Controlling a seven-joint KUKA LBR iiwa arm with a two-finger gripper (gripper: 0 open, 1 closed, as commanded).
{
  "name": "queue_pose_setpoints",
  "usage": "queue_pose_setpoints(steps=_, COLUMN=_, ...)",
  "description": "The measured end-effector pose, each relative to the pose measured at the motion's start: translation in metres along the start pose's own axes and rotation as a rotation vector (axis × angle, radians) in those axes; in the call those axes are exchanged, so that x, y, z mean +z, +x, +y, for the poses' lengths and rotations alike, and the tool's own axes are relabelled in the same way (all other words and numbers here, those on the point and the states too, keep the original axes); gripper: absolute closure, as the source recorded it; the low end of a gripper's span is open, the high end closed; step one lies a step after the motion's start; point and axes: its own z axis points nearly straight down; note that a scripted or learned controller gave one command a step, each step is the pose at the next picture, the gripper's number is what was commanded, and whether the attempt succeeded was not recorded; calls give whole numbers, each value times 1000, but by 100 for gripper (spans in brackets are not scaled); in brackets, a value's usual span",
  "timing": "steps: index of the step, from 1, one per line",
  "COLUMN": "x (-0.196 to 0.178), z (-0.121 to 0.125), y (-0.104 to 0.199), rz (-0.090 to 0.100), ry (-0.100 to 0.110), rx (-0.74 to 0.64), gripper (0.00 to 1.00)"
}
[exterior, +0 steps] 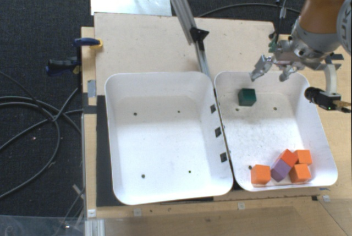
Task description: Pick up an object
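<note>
A dark green cube [247, 97] sits alone near the back of the right bin [316, 125]. In that bin's front right corner lie three orange cubes [260, 174] and a purple block [281, 169], bunched together. My gripper [273, 70] hangs over the right bin's back rim, up and to the right of the green cube. Its two fingers [260, 69] are spread apart with nothing between them.
The left bin [118, 119] stands beside the right one, with a black-tabbed divider edge [218, 131] between them. A slanted metal pole [184, 6] crosses the bench behind the bins. A blue clamp [82, 42] grips the bench's left edge.
</note>
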Motion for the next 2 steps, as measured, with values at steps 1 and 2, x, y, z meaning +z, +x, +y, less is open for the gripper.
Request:
queue_pose_setpoints(steps=1, x=144, z=12, y=12, rz=-7, ry=-7, rx=-1, gripper=0)
queue_pose_setpoints(steps=2, x=134, z=11, y=14, rz=-1, ry=-3, rx=-2, gripper=100)
